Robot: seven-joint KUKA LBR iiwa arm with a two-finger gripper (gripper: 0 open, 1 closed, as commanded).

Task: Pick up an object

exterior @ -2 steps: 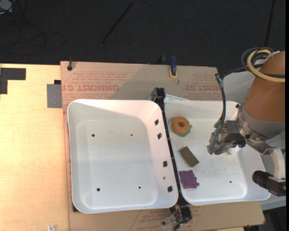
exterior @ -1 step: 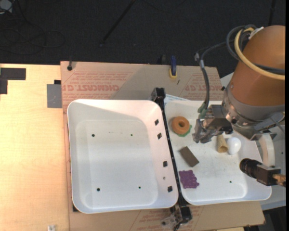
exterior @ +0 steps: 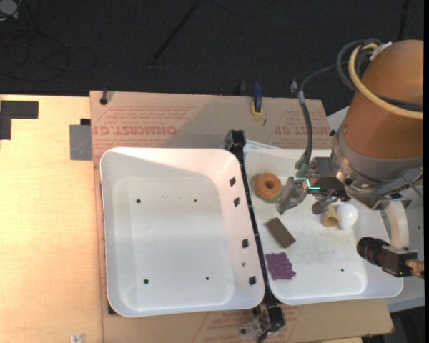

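nothing is seen to be picked up yet. the hand (exterior: 306,200) is held low over the right bin (exterior: 329,281), near its middle and towards the far side. its two grey fingers (exterior: 290,196) are seen spread apart, and nothing is seen between them, so the grasp itself is judged as not yet made; the closing on a thing and the lift are left to do.

four loose things are found in the right bin, any of which could serve the task. an orange ring (exterior: 267,185) lies flat just beside the hand, on the side towards the divide between the bins. a dark brown block (exterior: 279,231) lies flat near the hand, on its near side. a purple lump (exterior: 279,265) is set nearer the front rim, close to the block but apart from it. a white ball (exterior: 347,215) lies on the other side of the hand, under the wrist, with a small tan piece (exterior: 331,220) touching it or just beside it; which cannot be told.

the ring and the block are judged the easiest to reach, as both lie clear of the bin walls. the white ball is partly crowded by the wrist above it. the left bin (exterior: 171,234) stands beside the right one on a cardboard sheet (exterior: 164,123), which is laid on the pale wooden desk (exterior: 36,227). no obstacle is seen between the hand and the ring.
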